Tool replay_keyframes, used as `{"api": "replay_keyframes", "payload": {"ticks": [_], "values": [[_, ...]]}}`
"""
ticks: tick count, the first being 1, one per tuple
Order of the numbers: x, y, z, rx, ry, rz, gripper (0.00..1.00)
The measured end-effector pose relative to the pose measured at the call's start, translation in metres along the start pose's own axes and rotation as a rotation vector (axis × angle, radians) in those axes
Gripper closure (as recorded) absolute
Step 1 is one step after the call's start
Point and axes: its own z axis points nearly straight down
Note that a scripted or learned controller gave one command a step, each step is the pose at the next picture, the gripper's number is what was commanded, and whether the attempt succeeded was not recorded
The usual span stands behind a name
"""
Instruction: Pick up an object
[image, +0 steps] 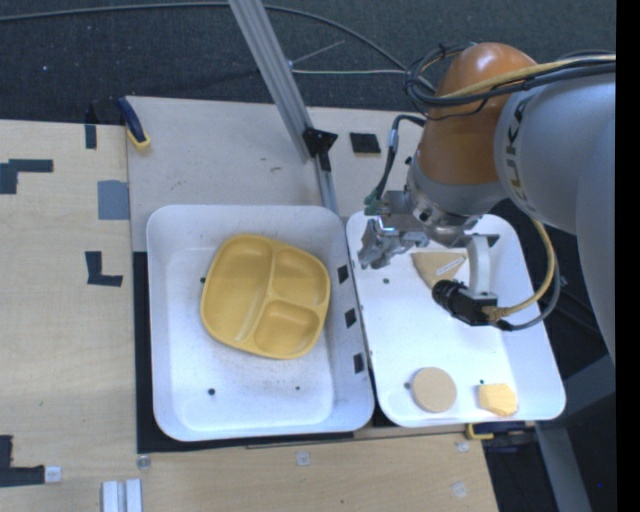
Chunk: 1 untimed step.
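The right bin (400, 335) holds a round tan disc (434, 389) near its front edge. A small yellow chunk (498, 399) lies just right of the disc. A pale tan wedge (440, 266) lies near the back, partly hidden under the arm. My gripper (380, 247) hangs low over the right bin's back left corner, left of the wedge and well away from the disc and the chunk. I see nothing in it. The left bin (180, 385) holds a yellow divided plate (266, 296).
The arm's grey body and orange band (470, 100) cover the back of the right bin. A black cable fitting (462, 300) hangs over its middle. A slanted metal post (285, 90) stands behind the bins. A blue and yellow clamp (133, 122) lies at the back left.
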Motion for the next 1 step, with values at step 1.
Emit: {"api": "replay_keyframes", "payload": {"ticks": [1], "values": [[0.0619,-0.0110,0.0139,0.002,0.000,-0.001,1.00]]}}
